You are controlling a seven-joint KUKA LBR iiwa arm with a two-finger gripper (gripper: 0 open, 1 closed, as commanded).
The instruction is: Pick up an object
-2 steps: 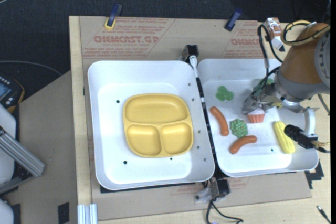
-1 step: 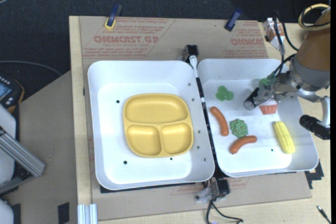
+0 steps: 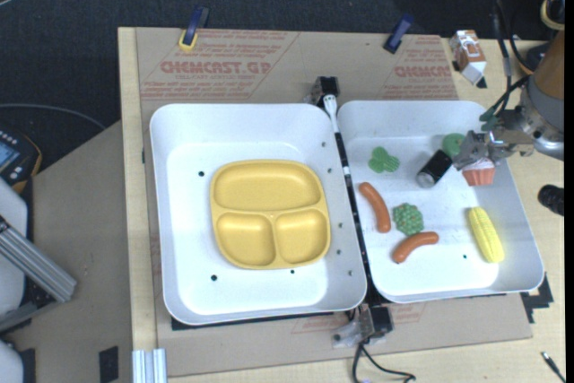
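The right bin (image 3: 511,269) holds several toy foods. A yellow corn cob (image 3: 485,233) lies near its right wall. Two orange-red sausages (image 3: 375,205) (image 3: 414,246) flank a broccoli floret (image 3: 408,217). Toward the back lie a green leafy piece (image 3: 384,161) and a black cylinder (image 3: 435,168). My gripper (image 3: 475,153) reaches in from the right at the bin's back right. It hangs just above a pink cup-shaped piece (image 3: 482,175) and next to a green piece (image 3: 452,143), partly hiding both.
A yellow divided plate (image 3: 267,213) sits in the middle of the left bin (image 3: 170,148). A black clamp (image 3: 326,89) stands at the back between the bins. Blue clips (image 3: 192,28) (image 3: 397,35) pin the cardboard base. A small box (image 3: 467,52) lies beyond the right bin.
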